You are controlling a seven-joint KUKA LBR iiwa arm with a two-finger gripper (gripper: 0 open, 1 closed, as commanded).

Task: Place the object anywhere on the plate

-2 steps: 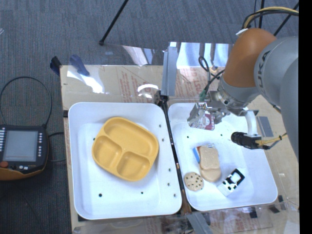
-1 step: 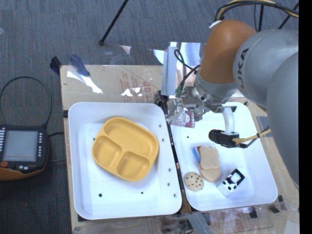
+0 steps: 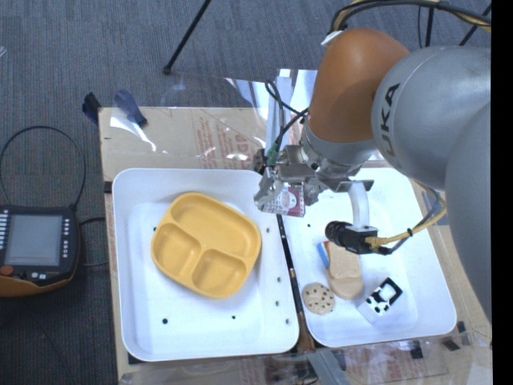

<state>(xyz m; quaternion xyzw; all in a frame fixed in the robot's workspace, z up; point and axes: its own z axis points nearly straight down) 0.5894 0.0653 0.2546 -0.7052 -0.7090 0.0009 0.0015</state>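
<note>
Two white bins sat on the counter, and at the plate's (image 3: 207, 245) two o'clock, over the divide, the gripper (image 3: 282, 195) had its jaws closed on a small clear packet (image 3: 290, 201), seemingly light, crinkly and slippery, best pinched across its flat middle.

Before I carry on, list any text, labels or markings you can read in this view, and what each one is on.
"UKA": letters running down the grey arm, the start of the name hidden.
Black-and-white square code: on the white block in the right bin; a pattern, no words.
Package at the pincer: print too blurred to read.
Handheld pendant left of the bench: screen and keys too small to read.
</note>
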